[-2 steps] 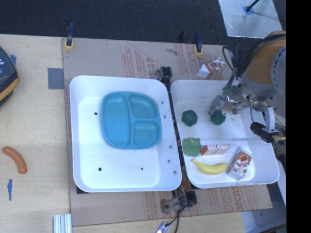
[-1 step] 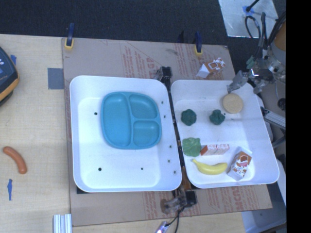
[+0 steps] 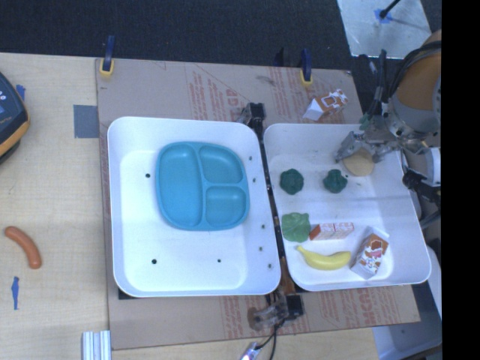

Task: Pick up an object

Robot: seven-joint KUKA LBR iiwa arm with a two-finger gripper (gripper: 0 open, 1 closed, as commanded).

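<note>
My gripper (image 3: 365,154) hangs over the far end of the right bin (image 3: 420,223), with its fingers spread open. A small tan lump (image 3: 360,166) lies on the bin floor just below and between the fingertips; nothing shows it gripped. Further left in this bin lie two dark green broccoli pieces (image 3: 291,181) (image 3: 335,180). Toward the front are a light green leafy piece (image 3: 295,226), a red and white box (image 3: 331,232), a yellow banana (image 3: 325,259) and a small carton (image 3: 370,255).
The left bin (image 3: 127,238) holds a blue divided plate (image 3: 202,184). A small carton (image 3: 326,105) lies on the cardboard behind the right bin. A sausage (image 3: 24,246) rests on the bench at far left, and a dark device (image 3: 7,115) sits at the left edge.
</note>
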